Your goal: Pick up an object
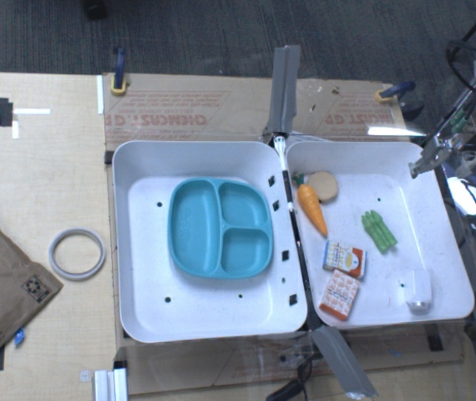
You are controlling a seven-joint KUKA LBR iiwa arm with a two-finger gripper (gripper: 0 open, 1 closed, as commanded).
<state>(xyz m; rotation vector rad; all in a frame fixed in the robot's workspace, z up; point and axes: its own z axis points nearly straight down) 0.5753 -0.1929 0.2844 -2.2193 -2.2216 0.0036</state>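
- The robot's claw [426, 161] sits at the far right rim of the right bin [388, 307], with the arm's metal parts and cables trailing off behind it; nothing is seen between its tips, and whether they are apart or together cannot be told.
- By appearance, the task is at its opening step: no object has been lifted, and all of them lie on the bin floor.
- The candidates lie left of the claw and nearer the camera. A green toy vegetable [379, 230] is the closest, just down and left of the claw.
- Farther left, an orange carrot [311, 209] touches a tan round piece [322, 185] near the divider between the bins.
- Two small red and white cartons [342, 277] lie end to end, well below and left of the claw; their print is too small to read.
- A pale, translucent object [419, 291] rests almost straight below the claw, near the bin's front edge.
- A teal divided plate [220, 227] lies in the left bin [138, 249], well away from the claw.
- The next move likely calls for choosing one item, centring above it, and descending.
- The cardboard [188, 111] beyond the bins, lying on the desk [37, 190], carries reversed red lettering that seems to read "CHEMCAST GP".
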